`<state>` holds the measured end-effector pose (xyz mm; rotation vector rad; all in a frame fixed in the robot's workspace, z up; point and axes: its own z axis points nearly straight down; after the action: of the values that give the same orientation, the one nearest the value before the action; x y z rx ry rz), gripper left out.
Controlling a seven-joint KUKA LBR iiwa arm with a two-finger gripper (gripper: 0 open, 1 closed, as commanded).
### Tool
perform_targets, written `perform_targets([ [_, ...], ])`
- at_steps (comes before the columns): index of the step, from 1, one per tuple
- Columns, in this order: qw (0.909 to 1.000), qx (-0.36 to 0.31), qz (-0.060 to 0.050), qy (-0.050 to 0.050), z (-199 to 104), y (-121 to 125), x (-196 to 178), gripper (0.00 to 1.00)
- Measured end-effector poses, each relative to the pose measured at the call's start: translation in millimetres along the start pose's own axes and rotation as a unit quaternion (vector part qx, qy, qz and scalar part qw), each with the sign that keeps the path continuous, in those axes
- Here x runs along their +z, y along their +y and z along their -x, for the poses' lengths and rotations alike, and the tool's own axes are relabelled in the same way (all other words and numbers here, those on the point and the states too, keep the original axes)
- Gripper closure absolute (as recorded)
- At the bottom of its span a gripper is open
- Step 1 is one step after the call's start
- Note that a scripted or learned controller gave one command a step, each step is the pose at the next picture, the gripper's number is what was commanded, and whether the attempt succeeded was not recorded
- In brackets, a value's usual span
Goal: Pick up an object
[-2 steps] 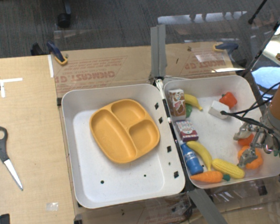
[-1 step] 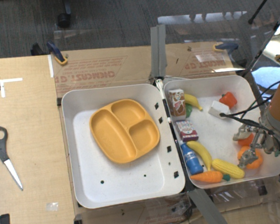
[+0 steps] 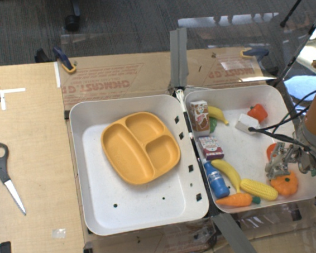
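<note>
Toys crowd the right white bin (image 3: 238, 89): yellow plastic corn cob (image 3: 258, 189), orange plastic pumpkin (image 3: 285, 185). The metal two-finger gripper (image 3: 276, 164) hangs just above them; I cannot tell its grasp.

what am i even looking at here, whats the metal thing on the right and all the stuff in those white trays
One camera fixed above a bench looks down at a slant. The metal thing is the gripper of a robot arm reaching in from the right, its job being to pick up an object. It hangs low over the right bin, near toy food: an orange pumpkin-like piece, a corn cob, a carrot, two bananas, a blue bottle and small cartons. I see nothing between its fingers. The left bin holds a yellow divided plate. Scissors lie on the bench at far left.
</note>
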<state>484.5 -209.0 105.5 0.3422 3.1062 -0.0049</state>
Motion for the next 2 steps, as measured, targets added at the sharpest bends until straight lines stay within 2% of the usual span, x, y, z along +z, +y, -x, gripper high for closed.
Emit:
perform_targets([
  [1,1.0,0.0,0.0,-0.005,2.7,0.7,-2.0,0.0],
  [2,1.0,-0.001,0.001,-0.004,3.4,2.0,-10.7,1.0],
])
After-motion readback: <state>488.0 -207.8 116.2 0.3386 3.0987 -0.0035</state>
